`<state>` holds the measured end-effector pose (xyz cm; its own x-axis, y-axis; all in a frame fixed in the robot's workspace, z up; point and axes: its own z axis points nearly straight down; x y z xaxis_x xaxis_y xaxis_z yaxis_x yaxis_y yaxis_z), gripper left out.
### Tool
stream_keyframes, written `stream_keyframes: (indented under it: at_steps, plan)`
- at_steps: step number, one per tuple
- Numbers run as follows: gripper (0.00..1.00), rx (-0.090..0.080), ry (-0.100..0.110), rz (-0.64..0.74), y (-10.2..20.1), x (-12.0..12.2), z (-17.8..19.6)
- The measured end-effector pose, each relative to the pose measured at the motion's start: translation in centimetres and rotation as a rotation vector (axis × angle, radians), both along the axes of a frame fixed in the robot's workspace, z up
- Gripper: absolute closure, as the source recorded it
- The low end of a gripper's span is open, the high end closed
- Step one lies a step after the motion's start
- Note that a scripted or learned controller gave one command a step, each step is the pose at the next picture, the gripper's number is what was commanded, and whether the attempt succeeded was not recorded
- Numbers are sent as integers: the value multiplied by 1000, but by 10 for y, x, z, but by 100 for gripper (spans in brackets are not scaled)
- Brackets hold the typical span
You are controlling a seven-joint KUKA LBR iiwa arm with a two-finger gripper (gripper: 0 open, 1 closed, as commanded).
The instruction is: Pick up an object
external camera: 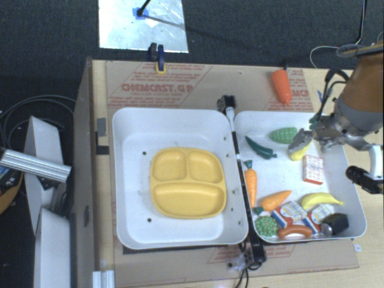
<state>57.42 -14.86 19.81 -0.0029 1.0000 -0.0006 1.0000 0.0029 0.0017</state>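
Observation:
My gripper (303, 140) hangs over the upper right part of the right bin (354, 188), reaching in from the right. Right below it lies a small yellow item (297, 154), and just to its left a bumpy green vegetable (282, 135). Whether the gripper touches the yellow item is unclear. Further left in the bin lies a dark green pod (260, 147). A red and white box (312, 169) sits below the gripper. Along the bin's left wall lies a carrot (250, 185).
The right bin's near end is crowded with a banana (320, 200), an orange piece (276, 199), broccoli (266, 225), a sausage (293, 233), packets (294, 212) and a black block (334, 223). The left bin (129, 161) holds a yellow divided plate (187, 182). An orange carrot (281, 86) lies outside on the cardboard.

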Motion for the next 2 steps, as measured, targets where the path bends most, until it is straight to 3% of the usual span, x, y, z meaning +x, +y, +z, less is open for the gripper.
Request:
stream_keyframes:
  at_steps: [1,2]
  plan:
    - [0,2,3,1,40,68,-88]
    - [0,-1,4,-3,40,76,-95]
